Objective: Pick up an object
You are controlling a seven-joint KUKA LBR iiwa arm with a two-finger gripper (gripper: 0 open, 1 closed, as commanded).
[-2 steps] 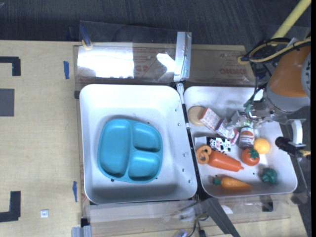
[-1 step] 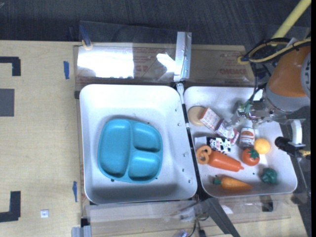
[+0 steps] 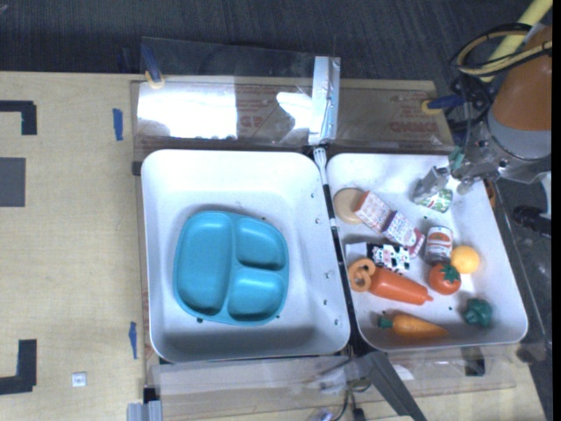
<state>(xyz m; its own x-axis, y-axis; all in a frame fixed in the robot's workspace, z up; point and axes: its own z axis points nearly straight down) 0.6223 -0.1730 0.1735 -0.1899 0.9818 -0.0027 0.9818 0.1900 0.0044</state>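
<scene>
My gripper (image 3: 436, 185) hangs over the far right part of the right bin (image 3: 508, 270), coming in from the grey arm with the orange band (image 3: 524, 103). Right under its tip lies a small white and green packet (image 3: 439, 202); whether they touch is unclear. Spread across the bin are a large orange carrot (image 3: 401, 287), a smaller carrot (image 3: 415, 325), a red tomato (image 3: 444, 277), a yellow ball-shaped fruit (image 3: 465, 259), a small can (image 3: 437, 242), a cow-patterned box (image 3: 386, 256), two pink-white cartons (image 3: 374, 210), a round tan biscuit (image 3: 348, 203), an orange pretzel (image 3: 360, 274) and green broccoli (image 3: 478, 312).
The left bin (image 3: 166, 191) holds a blue divided plate (image 3: 231, 266). A clear plastic wall (image 3: 237, 103) stands behind the bins. Yellow and black cables (image 3: 500, 46) hang at the upper right. The tan bench (image 3: 61, 235) stretches to the left.
</scene>
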